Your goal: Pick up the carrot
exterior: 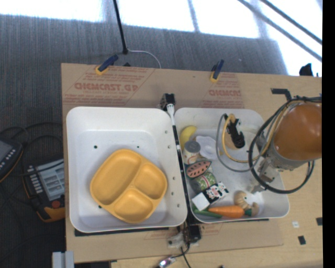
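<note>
Bench of brown board, grey ribbed floor, tool perhaps near carrot, grip unclear

Dark grey ribbed carpet all around, running under a tan board bench printed with red lettering. Bright daylight washing across the top edge, with pale window-shaped patches on the floor. Two blue-and-yellow clamps gripping the far edge of the board. A thin black pole rising at the back. Off to the left on the carpet, a grey handheld controller with cables trailing.
</note>
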`<state>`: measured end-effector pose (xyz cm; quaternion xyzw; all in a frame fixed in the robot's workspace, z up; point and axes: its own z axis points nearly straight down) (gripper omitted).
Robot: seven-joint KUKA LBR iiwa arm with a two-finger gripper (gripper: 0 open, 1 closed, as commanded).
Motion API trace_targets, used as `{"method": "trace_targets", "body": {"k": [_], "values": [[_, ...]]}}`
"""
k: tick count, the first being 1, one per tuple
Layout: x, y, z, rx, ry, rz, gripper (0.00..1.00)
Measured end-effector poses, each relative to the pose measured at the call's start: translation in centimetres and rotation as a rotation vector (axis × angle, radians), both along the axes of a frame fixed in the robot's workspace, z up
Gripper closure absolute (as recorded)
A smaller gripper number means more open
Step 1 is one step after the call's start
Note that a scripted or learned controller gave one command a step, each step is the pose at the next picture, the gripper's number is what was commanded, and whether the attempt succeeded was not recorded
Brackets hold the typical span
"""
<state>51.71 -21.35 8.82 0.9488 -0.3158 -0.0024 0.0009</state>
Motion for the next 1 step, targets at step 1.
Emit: {"method": "trace_targets", "body": {"k": [1], "values": [[-1.50,-0.61,0.05,0.004,-0.013,0.444,1.00]]}}
